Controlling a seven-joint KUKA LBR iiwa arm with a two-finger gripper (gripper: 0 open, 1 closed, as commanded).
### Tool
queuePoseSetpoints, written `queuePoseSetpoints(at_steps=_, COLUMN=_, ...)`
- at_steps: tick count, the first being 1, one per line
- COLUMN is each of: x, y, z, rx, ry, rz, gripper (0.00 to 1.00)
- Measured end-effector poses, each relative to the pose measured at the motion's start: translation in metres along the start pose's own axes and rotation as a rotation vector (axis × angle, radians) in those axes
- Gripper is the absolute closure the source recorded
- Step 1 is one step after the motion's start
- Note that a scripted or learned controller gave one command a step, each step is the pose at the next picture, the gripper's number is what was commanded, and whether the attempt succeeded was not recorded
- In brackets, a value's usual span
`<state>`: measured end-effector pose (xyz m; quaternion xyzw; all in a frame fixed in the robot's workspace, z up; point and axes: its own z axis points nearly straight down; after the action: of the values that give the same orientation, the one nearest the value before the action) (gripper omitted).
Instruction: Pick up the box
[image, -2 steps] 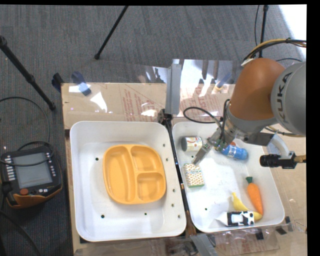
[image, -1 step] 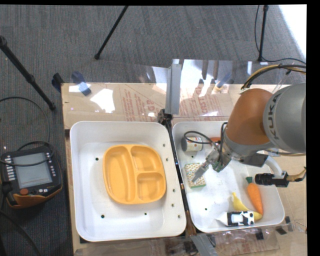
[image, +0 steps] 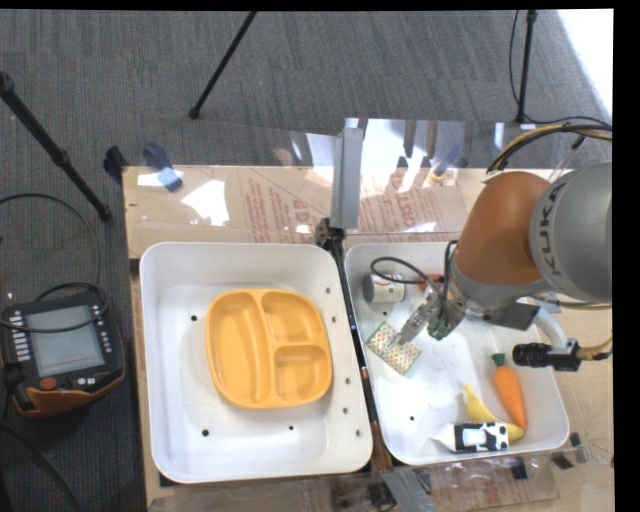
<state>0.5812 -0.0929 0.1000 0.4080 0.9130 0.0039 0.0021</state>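
Box position relative to gripper

Camera view. Box (image: 392, 347) lies flat on the floor of the right bin (image: 400, 440), close to that bin's left wall and about midway between its far and near edges. It is a small patterned item, set diamond-wise, with its long axis running from the bin's far-left toward its near-right. The gripper (image: 415, 327) hangs directly at the box's far-right corner, tilted, reaching down from the arm (image: 520, 240) toward the bin's left wall. Gripper and box overlap in this view; whether they touch cannot be determined. Finger separation cannot be determined either, and nothing shows the box seated between the fingers.

Judgement: the box lies just to the near-left of the gripper tip, so a grasp calls for a short shift toward the bin's left wall and near edge, with the fingers set across the short axis.

Other contents of the right bin: a small can (image: 381, 289) near the far-left corner, a carrot (image: 511, 394) by the right wall, a banana (image: 483, 408) and a black-and-white item (image: 480, 436) by the near edge. All stand well apart from the box. The left bin (image: 165, 400) carries a yellow tray (image: 268, 347).
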Motion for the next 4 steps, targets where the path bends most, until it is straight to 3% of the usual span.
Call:
queuePoseSetpoints(at_steps=1, x=-0.016, y=-0.027, z=-0.031, rx=0.011, ry=0.005, rz=0.072, gripper=1.0)
queuePoseSetpoints(at_steps=2, x=-0.051, y=-0.074, z=0.015, rx=0.01, ry=0.006, rz=-0.137, gripper=1.0)
queuePoseSetpoints(at_steps=3, x=-0.005, y=-0.02, z=-0.125, rx=0.008, ry=0.006, rz=-0.454, gripper=1.0)
queuePoseSetpoints(at_steps=4, x=-0.006, y=-0.021, z=-0.125, rx=0.008, ry=0.006, rz=-0.453, gripper=0.0)
